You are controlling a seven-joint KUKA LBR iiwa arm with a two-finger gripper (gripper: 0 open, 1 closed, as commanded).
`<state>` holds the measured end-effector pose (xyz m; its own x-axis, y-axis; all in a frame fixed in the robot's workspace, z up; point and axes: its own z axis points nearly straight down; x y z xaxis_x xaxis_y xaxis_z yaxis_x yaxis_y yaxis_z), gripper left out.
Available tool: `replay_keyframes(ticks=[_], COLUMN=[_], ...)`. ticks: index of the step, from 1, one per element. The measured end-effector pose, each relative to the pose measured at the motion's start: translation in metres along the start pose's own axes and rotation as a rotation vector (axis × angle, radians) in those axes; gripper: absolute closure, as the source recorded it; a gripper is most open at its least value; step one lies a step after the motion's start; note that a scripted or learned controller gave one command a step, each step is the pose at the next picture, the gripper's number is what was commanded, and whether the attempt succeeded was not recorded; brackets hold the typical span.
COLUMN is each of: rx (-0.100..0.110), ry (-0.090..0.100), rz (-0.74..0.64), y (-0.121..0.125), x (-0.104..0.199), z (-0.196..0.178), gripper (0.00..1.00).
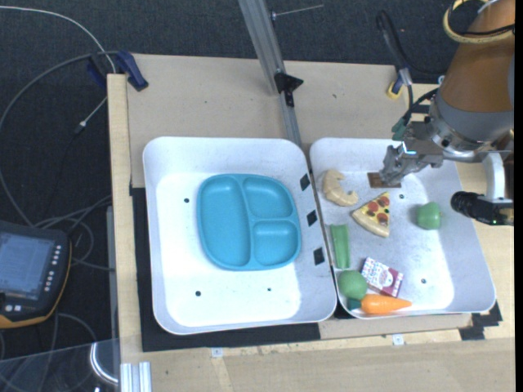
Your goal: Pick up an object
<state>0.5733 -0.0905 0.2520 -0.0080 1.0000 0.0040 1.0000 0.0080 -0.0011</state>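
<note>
Pizza slice [373, 215] just below-left of pincer [390, 174], apart

A triangular toy pizza slice [374, 215] is being seen lying flat mid-bin in the right white bin [466, 260]. A tan croissant-shaped toy [336, 187] is being displayed beside it, with a round green ball [427, 216] lying apart on its other side.
</note>
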Motion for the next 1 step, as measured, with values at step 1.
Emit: replay_keyframes(ticks=[1], rx=[-0.002], ry=[-0.002], rz=[0.002], y=[0.0084], x=[0.0501], z=[-0.0005], gripper=[1.0])
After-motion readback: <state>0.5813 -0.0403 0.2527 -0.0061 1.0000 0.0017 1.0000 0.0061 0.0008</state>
